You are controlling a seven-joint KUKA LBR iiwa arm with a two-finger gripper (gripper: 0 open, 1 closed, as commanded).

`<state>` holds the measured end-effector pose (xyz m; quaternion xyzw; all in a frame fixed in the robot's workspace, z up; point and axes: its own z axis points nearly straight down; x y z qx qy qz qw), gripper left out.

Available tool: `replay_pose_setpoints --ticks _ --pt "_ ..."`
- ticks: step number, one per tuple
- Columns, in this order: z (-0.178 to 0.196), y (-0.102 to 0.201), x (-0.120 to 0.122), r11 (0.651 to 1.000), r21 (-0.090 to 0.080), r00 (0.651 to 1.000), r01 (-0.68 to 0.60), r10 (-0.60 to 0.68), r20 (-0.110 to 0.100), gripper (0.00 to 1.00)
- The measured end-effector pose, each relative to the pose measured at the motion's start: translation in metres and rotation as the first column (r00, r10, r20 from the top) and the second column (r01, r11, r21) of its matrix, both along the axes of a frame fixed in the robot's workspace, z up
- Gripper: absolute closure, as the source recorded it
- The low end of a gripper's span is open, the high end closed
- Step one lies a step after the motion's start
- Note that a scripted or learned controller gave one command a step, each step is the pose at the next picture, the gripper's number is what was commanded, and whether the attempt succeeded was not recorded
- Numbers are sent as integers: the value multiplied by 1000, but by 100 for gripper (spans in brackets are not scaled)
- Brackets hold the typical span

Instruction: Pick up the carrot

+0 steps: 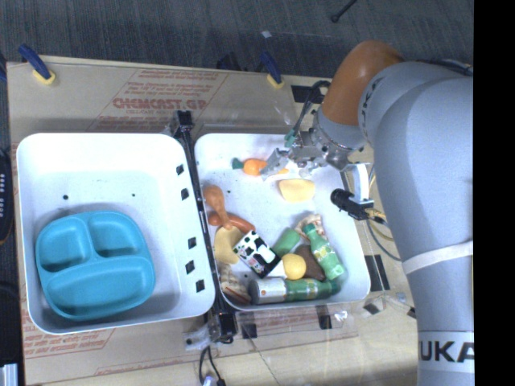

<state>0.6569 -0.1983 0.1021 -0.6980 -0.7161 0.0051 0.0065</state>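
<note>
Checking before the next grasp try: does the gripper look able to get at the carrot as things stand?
Probably yes. The carrot lies alone on bare floor at the top of the right bin, the gripper right beside it; the other toys lie lower down.

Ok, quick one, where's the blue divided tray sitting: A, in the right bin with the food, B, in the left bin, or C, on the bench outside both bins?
B: the blue divided tray lies inside the left bin, toward its near corner, apart from the right bin holding the carrot.
</note>
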Motion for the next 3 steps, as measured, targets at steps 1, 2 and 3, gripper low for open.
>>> replay_pose_setpoints --ticks 1,2,3 --pt "-11 11 -6 961 -10 961 275 -275 -19 0" --pt "-14 33 -9 921 -25 921 388 -388 -26 0" --pt "-16 70 -11 812 -39 812 582 -583 -29 0"
